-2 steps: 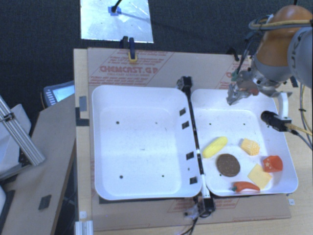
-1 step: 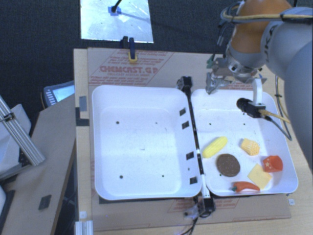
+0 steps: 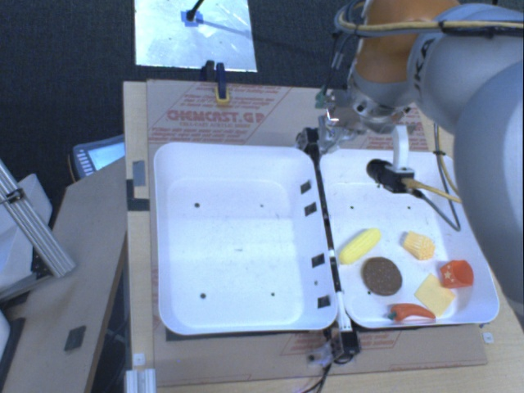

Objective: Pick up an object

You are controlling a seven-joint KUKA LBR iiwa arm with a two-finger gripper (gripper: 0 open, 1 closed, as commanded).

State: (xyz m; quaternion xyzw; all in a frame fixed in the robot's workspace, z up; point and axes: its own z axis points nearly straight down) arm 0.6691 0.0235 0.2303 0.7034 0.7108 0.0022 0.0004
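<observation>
The right bin (image 3: 483, 313) holds several toy foods near its front. A yellow corn cob (image 3: 359, 245) lies beside a brown round patty (image 3: 381, 276). Further right are a small yellow block (image 3: 418, 245), a pale yellow wedge (image 3: 433, 294), a red piece (image 3: 456, 274) and an orange-red chili (image 3: 409, 312). My gripper (image 3: 321, 137) hangs over the back edge of the bins, close to the divider, well away from the foods. Nothing is visibly held.
The left bin (image 3: 168, 219) stands next to the right one, joined by black clips (image 3: 318, 260). The grey arm with its orange band (image 3: 401, 23) covers the upper right. A black fitting with cables (image 3: 389, 174) hangs over the right bin's back part.
</observation>
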